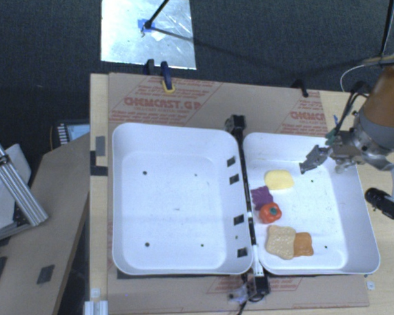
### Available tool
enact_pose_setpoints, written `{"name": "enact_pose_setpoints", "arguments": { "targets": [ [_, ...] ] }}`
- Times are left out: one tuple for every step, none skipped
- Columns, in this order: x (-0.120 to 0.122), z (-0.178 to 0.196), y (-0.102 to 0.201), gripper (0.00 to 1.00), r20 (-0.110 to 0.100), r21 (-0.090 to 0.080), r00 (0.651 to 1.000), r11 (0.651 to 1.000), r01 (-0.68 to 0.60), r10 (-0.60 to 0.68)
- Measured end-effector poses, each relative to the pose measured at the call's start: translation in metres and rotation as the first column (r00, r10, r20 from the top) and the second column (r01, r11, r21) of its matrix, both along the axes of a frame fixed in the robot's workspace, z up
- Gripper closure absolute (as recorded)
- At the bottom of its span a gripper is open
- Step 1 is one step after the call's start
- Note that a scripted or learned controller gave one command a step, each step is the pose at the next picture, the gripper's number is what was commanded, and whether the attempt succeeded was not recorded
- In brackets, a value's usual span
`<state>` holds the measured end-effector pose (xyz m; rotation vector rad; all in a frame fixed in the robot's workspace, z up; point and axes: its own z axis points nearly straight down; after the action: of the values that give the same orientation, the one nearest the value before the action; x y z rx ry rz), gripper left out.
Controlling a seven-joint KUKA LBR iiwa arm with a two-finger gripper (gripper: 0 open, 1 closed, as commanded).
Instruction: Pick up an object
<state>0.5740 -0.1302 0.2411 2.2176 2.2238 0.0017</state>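
- The right bin point(348, 256) holds every item; none is lifted yet, so the whole pick remains.
- The gripper point(311, 163) hangs over that bin's far edge, carrying nothing; how wide it stands I cannot tell.
- Near the bin's left wall: bread slice point(280, 242), yellow block point(279, 180), orange cracker point(303, 244), tomato point(270, 213), purple piece point(261, 196).

Dark carpet floor point(46, 51), wooden bench point(60, 181)

Grey arm point(372, 137) w/ orange band, thin cables, dark grey end effector point(311, 161).
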Motion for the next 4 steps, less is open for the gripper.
{"name": "enact_pose_setpoints", "arguments": {
  "targets": [
    [-0.006,-0.013,0.106,0.00,-0.002,0.005,1.000,1.000,-0.012,0.012],
    [-0.005,-0.002,0.099,1.00,0.002,0.000,1.000,1.000,-0.002,0.002],
    [-0.017,0.120,0.167,1.00,0.014,0.004,1.000,1.000,-0.010,0.010],
    [-0.089,0.171,0.192,1.00,0.006,0.004,1.000,1.000,-0.006,0.006]
  ]
}}
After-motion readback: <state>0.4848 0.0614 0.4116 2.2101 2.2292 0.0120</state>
